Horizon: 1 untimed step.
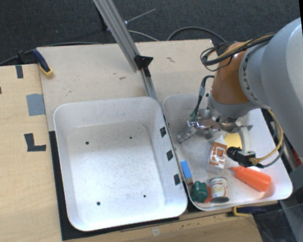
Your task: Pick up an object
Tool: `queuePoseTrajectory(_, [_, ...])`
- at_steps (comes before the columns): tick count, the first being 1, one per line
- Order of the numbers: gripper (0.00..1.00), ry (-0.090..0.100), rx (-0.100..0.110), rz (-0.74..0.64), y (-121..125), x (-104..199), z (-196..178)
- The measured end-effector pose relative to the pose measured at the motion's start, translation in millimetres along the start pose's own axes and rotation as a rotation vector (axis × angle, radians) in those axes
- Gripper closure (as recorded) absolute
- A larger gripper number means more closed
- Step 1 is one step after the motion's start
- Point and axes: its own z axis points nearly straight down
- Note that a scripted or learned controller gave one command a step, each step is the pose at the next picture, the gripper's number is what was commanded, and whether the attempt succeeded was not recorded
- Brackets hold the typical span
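My gripper (195, 125) hangs low inside the right bin (283, 186), over its upper middle part, below the grey arm and its orange band (229, 86). Several objects lie in this bin. An orange-and-white packet (217, 155) lies just below and right of the gripper. A yellow flat piece (232, 138) rests beside it, partly under the arm. An orange carrot-shaped toy (251, 177) with a black tip lies at the lower right. A small can (218, 188), a green object (199, 191) and a blue stick (185, 171) sit along the bin's lower left.
The left bin (68, 155) stands beside the right one, with a shared raised rim between them. A slanted metal rail (121, 33) reaches down to the bins' top edge. Black cables (217, 52) loop above the arm.
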Motion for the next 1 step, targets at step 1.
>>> queuePoseTrajectory(1, [1.00,0.001,0.000,-0.001,0.2,0.9,-10.9])
